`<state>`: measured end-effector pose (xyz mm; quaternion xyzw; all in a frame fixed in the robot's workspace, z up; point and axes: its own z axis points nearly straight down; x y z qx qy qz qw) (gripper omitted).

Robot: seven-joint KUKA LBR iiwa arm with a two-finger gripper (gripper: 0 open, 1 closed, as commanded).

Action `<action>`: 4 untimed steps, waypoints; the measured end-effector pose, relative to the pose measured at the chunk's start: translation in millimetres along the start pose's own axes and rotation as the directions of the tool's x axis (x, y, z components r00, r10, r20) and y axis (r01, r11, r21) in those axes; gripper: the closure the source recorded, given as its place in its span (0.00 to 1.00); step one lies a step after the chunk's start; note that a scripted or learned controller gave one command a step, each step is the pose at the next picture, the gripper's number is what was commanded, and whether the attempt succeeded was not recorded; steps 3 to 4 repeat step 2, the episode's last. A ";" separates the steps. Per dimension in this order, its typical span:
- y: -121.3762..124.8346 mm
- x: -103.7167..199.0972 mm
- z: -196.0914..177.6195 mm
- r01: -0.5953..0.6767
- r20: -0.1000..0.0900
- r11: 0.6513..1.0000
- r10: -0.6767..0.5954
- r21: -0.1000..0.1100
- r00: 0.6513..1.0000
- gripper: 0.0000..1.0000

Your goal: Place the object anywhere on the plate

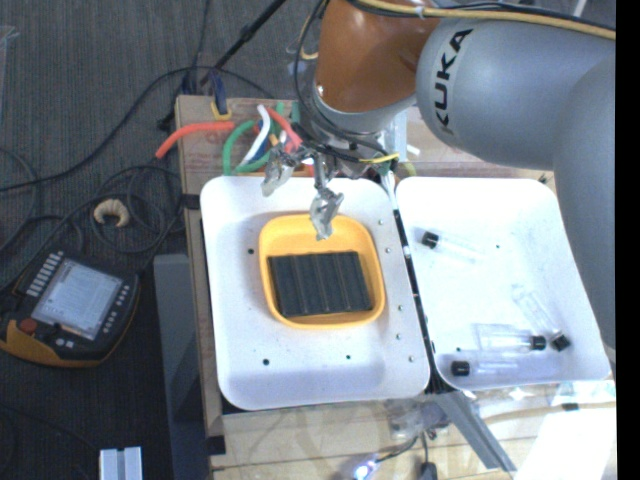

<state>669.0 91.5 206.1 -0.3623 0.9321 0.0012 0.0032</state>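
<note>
gripper (298,190) hangs over the far edge of the yellow plate (322,273) in the left bin (240,348), fingers spread with nothing between them, while the light, slippery clear syringes (505,343) wait in the right bin, best pinched mid-barrel

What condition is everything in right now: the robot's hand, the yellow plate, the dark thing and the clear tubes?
Hand: fingers spread open, holding nothing, above the plate's far edge.
Yellow plate: flat in the left bin.
Dark ribbed block: lying flat on the plate.
Clear tubes: lying loose on their sides in the right bin, black caps on.
</note>
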 end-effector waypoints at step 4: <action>-56.7 53.4 -8.4 0.525 0.000 0.851 -0.525 -0.001 0.851 0.00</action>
